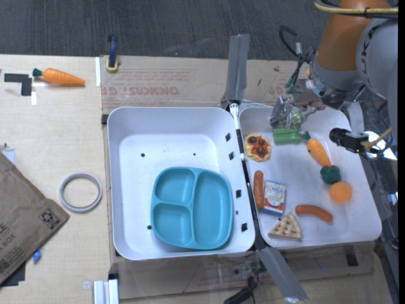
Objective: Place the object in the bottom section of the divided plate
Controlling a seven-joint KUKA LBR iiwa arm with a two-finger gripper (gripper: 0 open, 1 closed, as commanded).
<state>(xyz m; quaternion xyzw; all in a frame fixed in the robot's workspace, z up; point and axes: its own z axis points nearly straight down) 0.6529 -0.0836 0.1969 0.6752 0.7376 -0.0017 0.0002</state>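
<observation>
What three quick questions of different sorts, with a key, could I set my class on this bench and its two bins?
1. True or false: the blue divided plate lies in the left bin.
2. Which bin is the claw over? A) left B) right
3. Fill in: the round pizza lies in the ____ bin, near the divider.

Key
1. True.
2. B, the right bin; the claw is above the green item at the far end.
3. Right.
</observation>
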